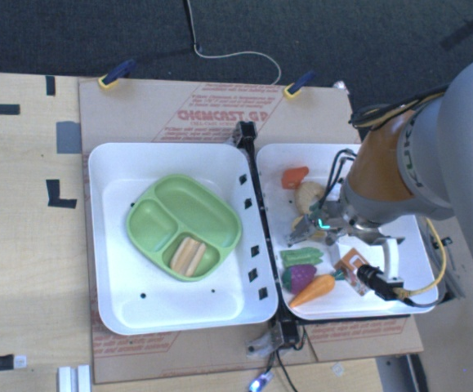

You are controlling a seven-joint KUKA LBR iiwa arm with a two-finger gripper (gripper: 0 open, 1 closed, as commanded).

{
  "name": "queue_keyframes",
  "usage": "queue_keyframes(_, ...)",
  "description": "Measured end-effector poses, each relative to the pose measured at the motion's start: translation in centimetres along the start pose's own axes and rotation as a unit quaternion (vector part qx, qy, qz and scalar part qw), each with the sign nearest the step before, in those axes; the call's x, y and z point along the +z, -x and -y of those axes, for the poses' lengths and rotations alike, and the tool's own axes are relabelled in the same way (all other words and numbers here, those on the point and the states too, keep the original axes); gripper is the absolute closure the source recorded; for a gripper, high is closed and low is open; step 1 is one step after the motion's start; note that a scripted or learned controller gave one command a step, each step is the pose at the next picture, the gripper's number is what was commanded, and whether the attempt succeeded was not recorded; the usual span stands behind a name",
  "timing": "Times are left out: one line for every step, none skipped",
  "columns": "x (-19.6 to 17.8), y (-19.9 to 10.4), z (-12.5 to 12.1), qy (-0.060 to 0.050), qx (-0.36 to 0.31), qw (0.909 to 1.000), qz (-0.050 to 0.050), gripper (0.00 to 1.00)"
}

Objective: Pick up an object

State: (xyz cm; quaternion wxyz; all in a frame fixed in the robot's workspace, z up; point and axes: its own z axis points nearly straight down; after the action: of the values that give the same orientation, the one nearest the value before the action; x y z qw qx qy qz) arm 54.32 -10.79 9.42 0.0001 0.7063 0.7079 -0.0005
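- My hand point(316, 225) is down inside the right bin point(420, 256), low among the toys, which fits reaching for 1 of them.
- I cannot tell whether my hand is released or clenched; my wrist and its orange band cover it from above, and just a dark tip with a small green light shows.
- No toy shows between my grasping parts, so I judge nothing is picked up yet.
- The beige lump point(308, 194) sits just beyond my hand, touching or nearly so; it looks like the likeliest target, though I cannot say whether I touch it.
- The orange-red piece point(295, 176) lies a little farther past that, near the divider.
- On the near side of my hand lie the green piece point(301, 256), the purple piece point(299, 277) and the carrot point(314, 289), bunched close together, so a grab there could snag 2 at once.
- A small orange-and-white item point(352, 263) lies beside my wrist, too small to identify.
- The left bin point(109, 219) sits well away across the divider, holding a green tray point(183, 223) with a tan piece point(189, 254) in 1 compartment.
- Both bins rest on cardboard point(211, 117) clipped to the worktop, probably to stop them sliding.
- My arm hides part of the right bin's floor.
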Motion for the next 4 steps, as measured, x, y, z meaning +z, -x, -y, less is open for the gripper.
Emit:
queue_keyframes(0.7,-0.2,-5.0,0.001,0.0,1.0,0.0,0.0)
queue_keyframes(-0.3,-0.2,-4.8,-0.001,0.0,1.0,-0.001,1.0)
queue_keyframes(-1.2,-0.3,-4.7,-0.002,0.0,1.0,-0.001,1.0)
queue_keyframes(-1.2,-0.3,-4.7,-0.002,0.0,1.0,-0.001,0.0)
